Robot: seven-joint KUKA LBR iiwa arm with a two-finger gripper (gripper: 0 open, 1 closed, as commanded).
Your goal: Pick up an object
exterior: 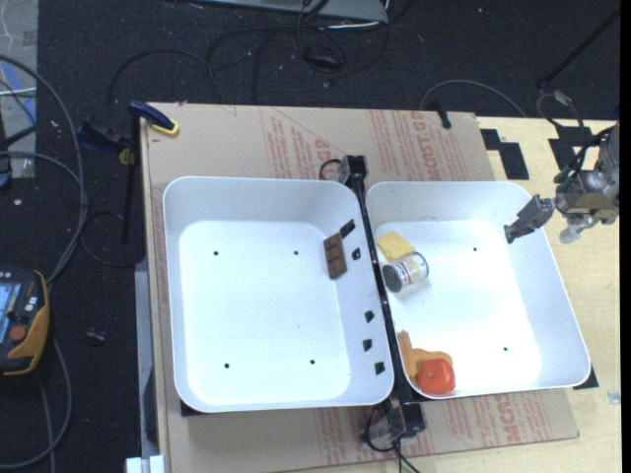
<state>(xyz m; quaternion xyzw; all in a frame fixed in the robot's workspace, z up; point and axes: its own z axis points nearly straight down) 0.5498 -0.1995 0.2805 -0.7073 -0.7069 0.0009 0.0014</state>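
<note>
While poised over the 3 o'clock rim of the right bin [552, 294], gripper [537, 220] seen at the view's right edge, one dark finger [523, 223] slanting down toward 8 o'clock above the bin wall; whether the fingers are apart or together cannot be told, nothing visible between them. Small can [405, 271] lying on its side near the 9 o'clock wall of the right bin, touching a yellow block [393, 244] at its 11 o'clock. Red round object [436, 374] at the bin's 7 o'clock corner, against an orange piece [416, 351] at its 11 o'clock. Brown bar [335, 256] in the left bin [197, 294] near its 2 o'clock corner, well apart from the gripper. Black divider strip [373, 274] between the bins. Both bins on a cardboard-covered counter [256, 136]; clamp with yellow tip [156, 118] at its 10 o'clock corner.
</note>
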